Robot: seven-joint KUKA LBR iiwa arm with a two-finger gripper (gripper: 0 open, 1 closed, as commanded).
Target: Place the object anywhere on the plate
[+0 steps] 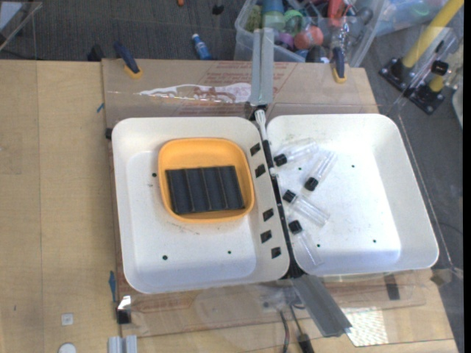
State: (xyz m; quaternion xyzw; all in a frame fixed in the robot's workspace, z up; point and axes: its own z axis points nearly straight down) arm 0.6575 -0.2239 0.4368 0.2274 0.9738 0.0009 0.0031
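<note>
An orange, rounded-square plate (171, 155) lies in the left white bin (143, 252), toward its back. A black ridged rectangular block (204, 190) rests flat on the plate and covers most of its floor. In the right white bin (379, 197), several clear vials with black caps lie loose near its left wall: one (302, 154) at the back, one (319, 172) slanted, and one (305, 209) lower down.
A row of small black clips (266, 195) runs along the seam between the bins. A metal bar (263, 68) stands behind the seam. A clear tub of colourful toys (313, 13) sits beyond the bench. Blue clamps (126, 61) hold the cardboard backing.
</note>
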